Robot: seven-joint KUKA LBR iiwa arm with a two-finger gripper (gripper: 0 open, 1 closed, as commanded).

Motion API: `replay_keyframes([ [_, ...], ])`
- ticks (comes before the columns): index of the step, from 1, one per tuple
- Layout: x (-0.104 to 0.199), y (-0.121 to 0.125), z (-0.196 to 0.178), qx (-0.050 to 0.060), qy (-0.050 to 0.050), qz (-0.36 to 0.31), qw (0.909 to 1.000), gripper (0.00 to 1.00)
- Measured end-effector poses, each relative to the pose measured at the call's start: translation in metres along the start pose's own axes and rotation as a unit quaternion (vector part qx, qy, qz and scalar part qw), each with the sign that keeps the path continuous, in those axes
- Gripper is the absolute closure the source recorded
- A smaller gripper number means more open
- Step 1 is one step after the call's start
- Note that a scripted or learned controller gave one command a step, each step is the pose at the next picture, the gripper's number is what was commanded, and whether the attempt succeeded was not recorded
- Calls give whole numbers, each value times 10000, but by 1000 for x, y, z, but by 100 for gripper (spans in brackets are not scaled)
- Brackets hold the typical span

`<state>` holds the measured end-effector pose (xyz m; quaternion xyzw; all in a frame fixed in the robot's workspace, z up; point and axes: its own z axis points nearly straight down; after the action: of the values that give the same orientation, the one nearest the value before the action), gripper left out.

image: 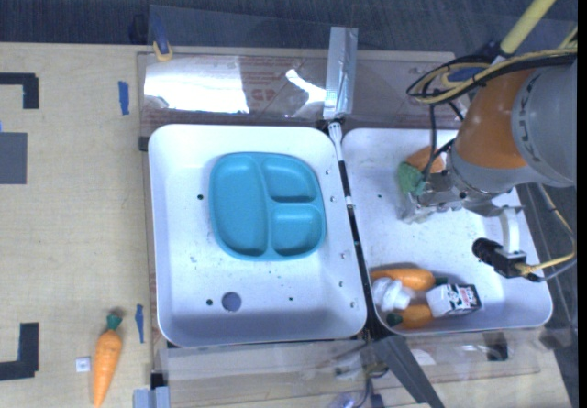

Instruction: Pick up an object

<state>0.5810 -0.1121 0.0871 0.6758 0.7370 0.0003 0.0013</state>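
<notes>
Toy carrot (106, 358): lies on the bench outside the bins, well to the left of the left bin's near corner, green top pointing away from the camera.
Left bin (174, 241): shallow, white, the landmark for all else; its right wall touches the right bin along the middle divider.
Blue tray (266, 204): sits in the middle of the left bin, three compartments, flat on the floor.
Small round mark (230, 302): on the left bin's floor, near its front wall, below the blue tray.
Right bin (376, 168): just right of the left bin.
Front pile (422, 294): right of the left bin's front corner, against the right bin's near wall; orange pieces, a white-and-green piece and a small carton lie touching one another.
Green and orange object (415, 170): in the far part of the right bin, touching the gripper's left side.
Gripper (429, 200): low over the right bin's floor, right of the left bin; whether it is spread or pressed together cannot be told, and nothing shows between its tips.
Arm (514, 131): grey with an orange band, reaching in above the right bin from the right.
</notes>
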Motion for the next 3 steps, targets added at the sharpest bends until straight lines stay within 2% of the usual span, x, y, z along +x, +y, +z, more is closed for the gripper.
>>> replay_keyframes([
  [1,6,-14,-25,31,11,182,9998,100],
  [2,6,-15,-24,39,13,184,9998,0],
  [3,-37,-5,1,3,12,-84,10000,0],
])
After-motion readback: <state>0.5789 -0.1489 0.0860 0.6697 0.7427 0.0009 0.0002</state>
